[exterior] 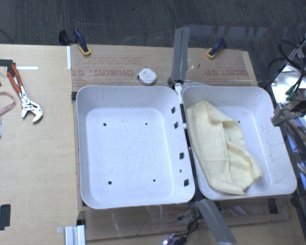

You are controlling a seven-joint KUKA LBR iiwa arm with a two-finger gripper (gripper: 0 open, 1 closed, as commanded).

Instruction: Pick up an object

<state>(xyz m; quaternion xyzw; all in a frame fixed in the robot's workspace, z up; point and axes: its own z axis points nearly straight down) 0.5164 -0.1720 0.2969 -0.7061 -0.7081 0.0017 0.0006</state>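
A crumpled pale yellow cloth (222,148) lies in the right white bin (275,152). It covers the bin's left and middle floor, from near the back wall down to the front wall. The cloth is folded over itself, with a raised ridge running along its centre. Nothing is touching it.
The left white bin (92,152) sits beside the right one, with a row of black clips along the shared rim. On the bench behind are a white round tape measure (147,76), a grey upright post (179,55) and two clamps. Red-handled pliers (21,93) lie far left.
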